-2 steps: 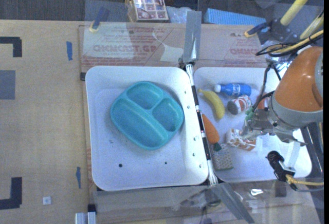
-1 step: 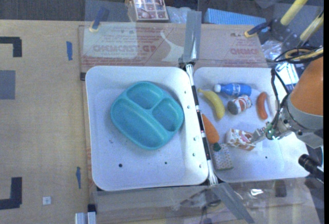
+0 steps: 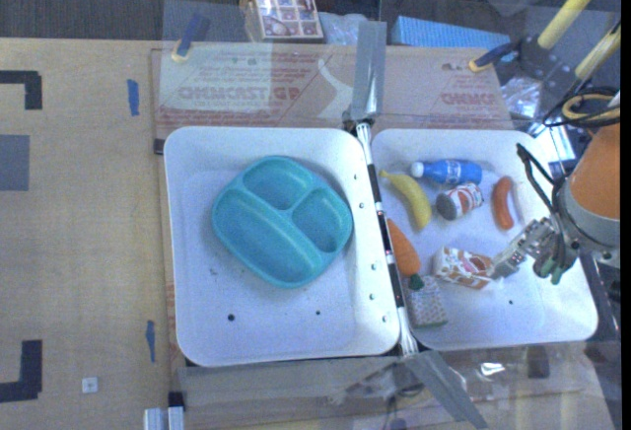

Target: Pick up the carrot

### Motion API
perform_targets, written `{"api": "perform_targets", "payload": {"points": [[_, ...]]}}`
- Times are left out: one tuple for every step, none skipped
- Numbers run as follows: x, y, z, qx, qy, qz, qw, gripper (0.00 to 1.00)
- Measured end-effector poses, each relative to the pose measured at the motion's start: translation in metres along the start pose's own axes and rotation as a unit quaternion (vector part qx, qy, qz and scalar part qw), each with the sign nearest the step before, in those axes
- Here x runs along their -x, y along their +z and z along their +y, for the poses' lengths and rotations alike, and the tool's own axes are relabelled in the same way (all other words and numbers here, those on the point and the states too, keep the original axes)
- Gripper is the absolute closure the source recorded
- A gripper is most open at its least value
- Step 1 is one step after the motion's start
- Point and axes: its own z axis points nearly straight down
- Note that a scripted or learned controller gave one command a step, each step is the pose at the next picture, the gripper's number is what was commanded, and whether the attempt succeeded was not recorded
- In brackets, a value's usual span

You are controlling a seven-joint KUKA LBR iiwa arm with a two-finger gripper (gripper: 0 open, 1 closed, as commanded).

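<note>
Carrot (image 3: 402, 250) sits in the right bin (image 3: 552, 320), hard against its left wall next to the divider, lying roughly lengthwise, nothing gripping it. Gripper (image 3: 525, 252) hovers over the right side of the same bin, well apart from the carrot, close to a small juice carton (image 3: 463, 266) lying flat between them; can't tell whether it touches the carton. Too blurry to say how the pincer stands: can't tell, and no object visible in it. Other right-bin contents: banana (image 3: 412, 197) above the carrot, blue-capped bottle (image 3: 448, 171) near the top, a small can (image 3: 459, 200) just below it, an orange sausage-shaped item (image 3: 504, 202) to the right, and a speckled grey block (image 3: 427, 302) below the carrot near the front edge. Left bin (image 3: 197, 320) holds a teal divided plate (image 3: 282, 219), roughly centred.
</note>
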Motion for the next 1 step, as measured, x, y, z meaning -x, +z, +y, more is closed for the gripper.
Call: {"api": "perform_targets", "payload": {"points": [[0.0242,0.0001,-0.0245,0.0,-0.065,-0.001,0.9979,1.0]]}}
